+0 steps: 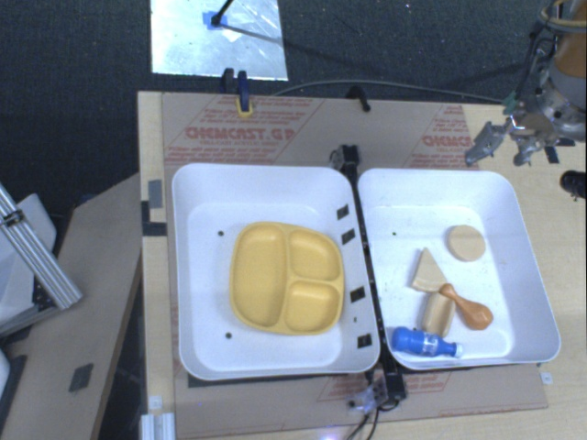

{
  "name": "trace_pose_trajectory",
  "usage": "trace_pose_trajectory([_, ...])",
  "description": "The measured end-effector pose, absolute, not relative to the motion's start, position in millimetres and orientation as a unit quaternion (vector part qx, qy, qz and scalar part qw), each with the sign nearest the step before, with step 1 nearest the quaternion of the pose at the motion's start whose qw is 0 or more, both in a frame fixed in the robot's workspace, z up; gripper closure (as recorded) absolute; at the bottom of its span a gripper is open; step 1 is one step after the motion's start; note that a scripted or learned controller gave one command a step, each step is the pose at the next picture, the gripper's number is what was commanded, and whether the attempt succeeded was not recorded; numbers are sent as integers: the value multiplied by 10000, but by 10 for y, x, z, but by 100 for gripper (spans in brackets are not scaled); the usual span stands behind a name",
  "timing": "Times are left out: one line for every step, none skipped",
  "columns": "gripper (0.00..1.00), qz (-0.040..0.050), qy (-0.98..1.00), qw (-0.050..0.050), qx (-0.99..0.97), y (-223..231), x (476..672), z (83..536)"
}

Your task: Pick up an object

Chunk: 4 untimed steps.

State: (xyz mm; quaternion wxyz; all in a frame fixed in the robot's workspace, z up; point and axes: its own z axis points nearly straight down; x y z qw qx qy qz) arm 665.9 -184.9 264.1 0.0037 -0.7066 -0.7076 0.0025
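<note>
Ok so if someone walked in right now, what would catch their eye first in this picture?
Probably the yellow divided plate, lying alone in the left bin. Next, the cluster in the right bin: a blue bottle at the front edge, an orange wooden spoon, a tan wedge and a round disc. The gripper hangs beyond that bin's far right corner.

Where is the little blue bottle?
The blue bottle lies on its side in the right bin, at its near edge, just below the wooden block and orange spoon.
</note>
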Motion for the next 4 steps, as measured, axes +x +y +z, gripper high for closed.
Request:
trace_pose_trajectory([0,-6,-7084,-11,-7058,-1844,6679,2715])
trace_pose_trajectory([0,4,-7077,0,-7065,-1888,6674,2293])
trace_pose_trajectory([0,2,-7088,2,-7054,-1815,6668,1854])
trace_pose_trajectory([0,3,-7092,2,-7050,-1777,6679,1239])
